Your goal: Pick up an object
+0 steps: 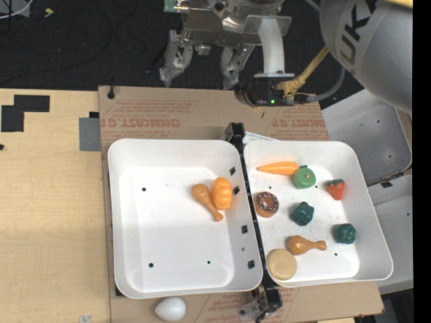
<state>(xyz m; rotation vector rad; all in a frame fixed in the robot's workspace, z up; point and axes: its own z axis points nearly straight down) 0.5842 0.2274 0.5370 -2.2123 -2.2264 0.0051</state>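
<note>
Objects of glossy moulded plastic lie around the black divider (246, 207): a smooth white egg (170, 308) nearest, a ridged orange pumpkin (222, 193) left, a tapered carrot (277, 168) right. Beyond, the gripper (205, 66) hangs high, fingers apart, empty.

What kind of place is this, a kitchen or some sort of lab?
Most likely a robotics lab test bench, not a kitchen: a grey industrial robot arm hangs over two shallow white plastic bins, the food is toys like the small orange plastic carrot, and loose cables trail behind.
</note>
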